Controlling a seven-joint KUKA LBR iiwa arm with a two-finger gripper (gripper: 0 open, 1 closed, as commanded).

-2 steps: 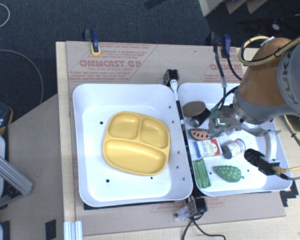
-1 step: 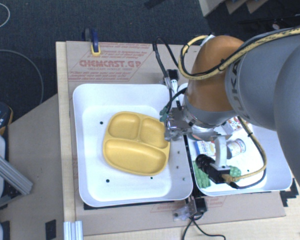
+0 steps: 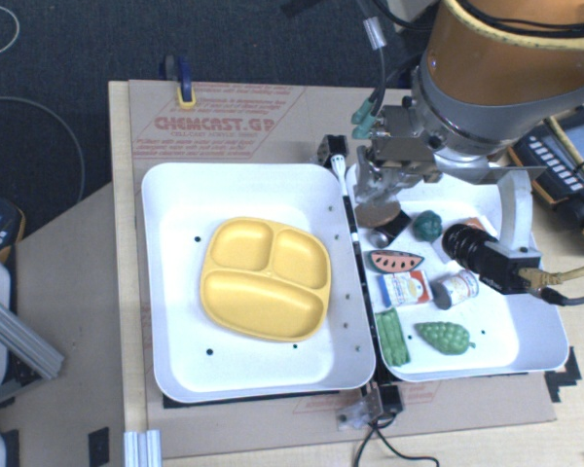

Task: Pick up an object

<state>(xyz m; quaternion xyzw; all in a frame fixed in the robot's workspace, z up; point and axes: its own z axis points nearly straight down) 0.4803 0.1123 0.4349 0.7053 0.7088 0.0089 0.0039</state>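
Clutter along the left wall of the right bin (image 3: 511, 343) could have made the gripper (image 3: 375, 207), open or closed I couldn't tell, nudge the watermelon slice (image 3: 396, 260) aside and miss.

Left shallow white bin (image 3: 175, 222): open margin all round the central yellow three-compartment plastic plate (image 3: 265, 278); right white bin (image 3: 511, 324) is crowded, with watermelon-slice toy (image 3: 395, 260), green grape bunch (image 3: 444, 337) and flat green bar (image 3: 391, 337) near together.

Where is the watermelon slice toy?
Camera view: the red watermelon slice toy lies in the right white bin, near its left wall, just above the small printed packet.
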